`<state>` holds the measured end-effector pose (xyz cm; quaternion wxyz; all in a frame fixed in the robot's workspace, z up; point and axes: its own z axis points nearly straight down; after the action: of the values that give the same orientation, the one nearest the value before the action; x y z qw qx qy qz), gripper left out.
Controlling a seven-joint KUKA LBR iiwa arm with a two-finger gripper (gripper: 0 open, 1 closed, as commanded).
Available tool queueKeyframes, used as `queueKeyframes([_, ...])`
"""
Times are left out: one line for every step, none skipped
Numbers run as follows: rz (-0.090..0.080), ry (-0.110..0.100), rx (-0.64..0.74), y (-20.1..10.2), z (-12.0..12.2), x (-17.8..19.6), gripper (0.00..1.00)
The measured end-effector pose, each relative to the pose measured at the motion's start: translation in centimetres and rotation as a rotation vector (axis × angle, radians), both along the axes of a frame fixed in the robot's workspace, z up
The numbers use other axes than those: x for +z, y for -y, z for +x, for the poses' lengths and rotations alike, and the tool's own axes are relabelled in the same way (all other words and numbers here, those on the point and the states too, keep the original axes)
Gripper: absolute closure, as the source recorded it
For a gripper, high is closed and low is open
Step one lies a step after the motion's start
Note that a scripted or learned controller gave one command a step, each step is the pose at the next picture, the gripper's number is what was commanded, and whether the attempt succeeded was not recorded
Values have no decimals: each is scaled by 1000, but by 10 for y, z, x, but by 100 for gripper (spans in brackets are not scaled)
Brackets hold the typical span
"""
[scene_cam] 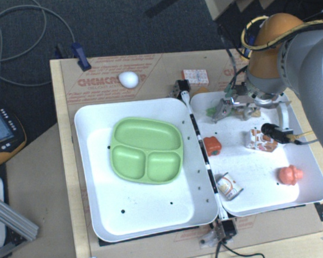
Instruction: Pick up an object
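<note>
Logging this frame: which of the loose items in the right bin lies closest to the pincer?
The small green item, at the bin's far left corner, just left of the pincer; the others lie nearer the camera.

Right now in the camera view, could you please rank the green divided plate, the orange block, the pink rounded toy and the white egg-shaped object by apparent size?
1. Green divided plate, by far largest.
2. Orange block, pink rounded toy and white egg-shaped object look alike; I would not rank them.

A brown cardboard-covered tabletop carries two shallow white bins side by side, the left bin and the right bin touching along their inner edges. Behind them lie a white egg-shaped object and a small patterned packet.
</note>
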<state>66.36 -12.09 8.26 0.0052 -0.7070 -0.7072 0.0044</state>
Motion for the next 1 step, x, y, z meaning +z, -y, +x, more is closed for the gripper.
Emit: queueKeyframes([-2,4,0,53,1,1,0])
